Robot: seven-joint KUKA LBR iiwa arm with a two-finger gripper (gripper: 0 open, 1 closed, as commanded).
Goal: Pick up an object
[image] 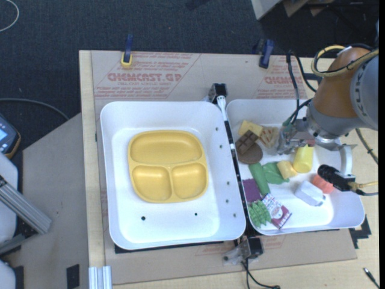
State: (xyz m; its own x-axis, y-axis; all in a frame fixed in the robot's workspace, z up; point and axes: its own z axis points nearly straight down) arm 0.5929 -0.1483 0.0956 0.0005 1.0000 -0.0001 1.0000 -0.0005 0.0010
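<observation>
The gripper (287, 138) is poised low in the right bin (343, 218) over the yellow block (304, 158); its grip cannot be judged. A straight descent is advised, with neighbouring clutter avoided

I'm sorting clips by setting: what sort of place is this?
Probably a robotics lab bench rather than a kitchen: two white bins sit on a clamped board, a robot arm reaches over toy food, and loose cables lie around.
</observation>
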